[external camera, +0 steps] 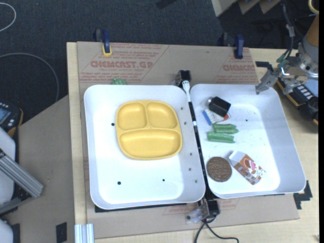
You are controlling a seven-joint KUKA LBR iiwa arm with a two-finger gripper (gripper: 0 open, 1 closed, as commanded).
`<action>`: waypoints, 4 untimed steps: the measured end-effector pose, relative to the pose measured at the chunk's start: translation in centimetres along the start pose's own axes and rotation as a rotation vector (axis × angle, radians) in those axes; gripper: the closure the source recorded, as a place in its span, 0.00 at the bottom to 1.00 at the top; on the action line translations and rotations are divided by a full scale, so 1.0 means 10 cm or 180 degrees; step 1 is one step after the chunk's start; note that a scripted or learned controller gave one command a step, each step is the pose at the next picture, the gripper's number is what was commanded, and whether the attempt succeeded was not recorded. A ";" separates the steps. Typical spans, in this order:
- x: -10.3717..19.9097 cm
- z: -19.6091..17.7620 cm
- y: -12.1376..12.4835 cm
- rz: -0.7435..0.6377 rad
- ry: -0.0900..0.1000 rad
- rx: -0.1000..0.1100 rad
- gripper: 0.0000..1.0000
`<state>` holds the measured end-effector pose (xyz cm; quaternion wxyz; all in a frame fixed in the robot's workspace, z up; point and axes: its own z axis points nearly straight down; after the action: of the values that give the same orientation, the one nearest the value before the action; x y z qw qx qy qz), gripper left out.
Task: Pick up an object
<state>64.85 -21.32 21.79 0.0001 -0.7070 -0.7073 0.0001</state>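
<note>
Nearest the camera, in the right bin (288,151), lie a brown round disc (219,168) and a small printed packet (248,167), just beside each other. Farther back sit green pods (221,132) and a black block (219,106). The gripper (276,79) hovers over the bin's far right corner (fingers spread, nothing between them).

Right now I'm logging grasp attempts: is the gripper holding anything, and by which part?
Nothing is held. The gripper hangs over the right bin's far edge with nothing between its fingers; the black box and green beans lie in the bin.
</note>
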 end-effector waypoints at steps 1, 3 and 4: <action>0.37 -1.35 -0.28 -0.0013 -0.0013 -0.0054 0.00; 0.79 -2.54 -0.76 -0.0005 -0.0013 -0.0023 1.00; 1.10 -1.71 -1.09 -0.0005 0.0009 0.0030 1.00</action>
<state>53.91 -10.38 38.93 0.0044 -0.7064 -0.7078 0.0024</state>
